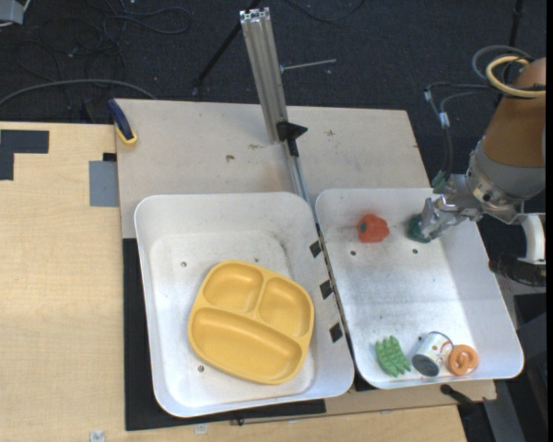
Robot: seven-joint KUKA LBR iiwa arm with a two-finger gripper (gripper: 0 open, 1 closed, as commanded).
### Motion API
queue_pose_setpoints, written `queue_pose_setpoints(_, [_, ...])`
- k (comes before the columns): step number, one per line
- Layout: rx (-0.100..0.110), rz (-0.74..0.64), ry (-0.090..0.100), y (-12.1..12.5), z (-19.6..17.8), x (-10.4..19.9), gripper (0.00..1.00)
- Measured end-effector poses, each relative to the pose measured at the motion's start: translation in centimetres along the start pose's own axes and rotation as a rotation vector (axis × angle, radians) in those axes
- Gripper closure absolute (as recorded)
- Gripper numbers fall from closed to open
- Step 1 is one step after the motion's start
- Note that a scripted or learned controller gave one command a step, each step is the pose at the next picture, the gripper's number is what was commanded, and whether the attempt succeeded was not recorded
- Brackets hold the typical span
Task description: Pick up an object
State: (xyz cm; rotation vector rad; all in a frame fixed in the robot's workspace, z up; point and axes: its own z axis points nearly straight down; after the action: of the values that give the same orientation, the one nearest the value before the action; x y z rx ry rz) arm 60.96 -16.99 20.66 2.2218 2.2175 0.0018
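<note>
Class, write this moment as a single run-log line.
gripper: low over right bin, far end | red pepper: beside it, apart | green toy, can, orange ring: near edge | yellow tray: left bin

I see a yellow divided plate [252,321] in the white left bin [157,247], and in the white right bin [470,293] a red pepper [372,228], a green leafy piece [391,355], an orange ring [462,359] (glossy) and a white-and-grey can [429,353].
</note>
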Motion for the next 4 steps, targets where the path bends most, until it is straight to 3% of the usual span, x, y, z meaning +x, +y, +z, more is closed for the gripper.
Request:
queue_pose_setpoints(1, [0.0, -0.001, 0.0, -0.3, -4.8, -0.8, 1.0])
queue_pose_setpoints(4, [0.008, -0.007, 0.003, -1.0, -1.2, 14.7, 1.0])
